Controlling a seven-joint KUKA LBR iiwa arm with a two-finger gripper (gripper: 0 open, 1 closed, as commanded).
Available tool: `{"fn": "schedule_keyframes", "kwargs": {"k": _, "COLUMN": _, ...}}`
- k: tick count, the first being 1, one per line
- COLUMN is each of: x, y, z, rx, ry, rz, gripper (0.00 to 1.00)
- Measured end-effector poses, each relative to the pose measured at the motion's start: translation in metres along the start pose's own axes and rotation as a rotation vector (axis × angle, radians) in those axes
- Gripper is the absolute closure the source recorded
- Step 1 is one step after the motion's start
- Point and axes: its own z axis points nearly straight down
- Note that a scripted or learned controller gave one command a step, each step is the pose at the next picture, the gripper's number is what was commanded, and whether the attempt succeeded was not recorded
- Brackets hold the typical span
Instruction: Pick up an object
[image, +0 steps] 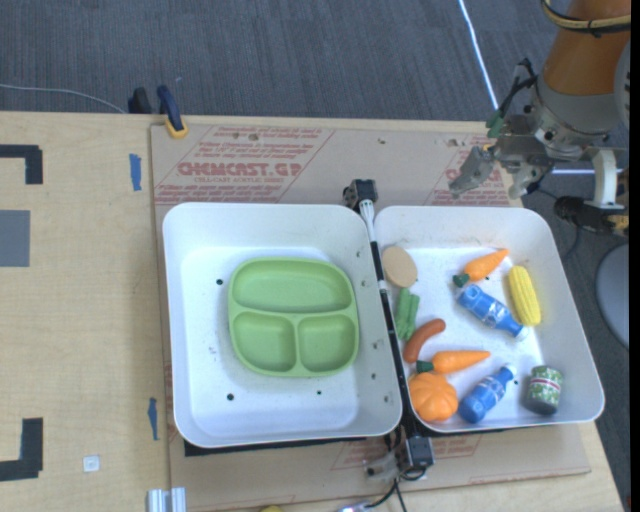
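The right bin (575, 300) is holding all the small toys. The corn cob (523, 294) is lying near the far right side, its long axis running from the far side to the near side, only a little tilted. Just left of it, one blue bottle (488, 308) is lying slantwise, its long axis going from upper left to lower right. An orange carrot (482, 265) is lying above it, its thin end pointing to the upper right. A second carrot (458, 361) is pointing its thin end to the right, and a red sausage (424, 338) is lying slantwise beside a green pod (405, 314). Near the front, a small pumpkin (434, 397), a second blue bottle (487, 394) and a dark can (544, 389) are sitting in a row. A beige oval piece (400, 267) is resting by the left wall.

The left bin (190, 330) is carrying a green divided plate (293, 316).

The pincer (488, 172) is hanging above the cardboard on the counter (70, 300), beyond the far edge of the right bin, touching nothing. Its fingers are spreading slightly apart with nothing between them. The arm (590, 50) is being cut off at the top right corner.
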Motion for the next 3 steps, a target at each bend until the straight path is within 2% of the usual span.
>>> {"fn": "schedule_keyframes", "kwargs": {"k": 1, "x": -0.024, "y": -0.077, "z": 0.151, "rx": 0.0, "ry": 0.0, "rz": 0.002, "gripper": 0.0}}
{"fn": "schedule_keyframes", "kwargs": {"k": 2, "x": -0.011, "y": -0.139, "z": 0.182, "rx": -0.009, "ry": -0.002, "rz": 0.001, "gripper": 0.0}}
{"fn": "schedule_keyframes", "kwargs": {"k": 3, "x": -0.022, "y": -0.057, "z": 0.183, "rx": -0.009, "ry": -0.002, "rz": 0.0, "gripper": 0.0}}
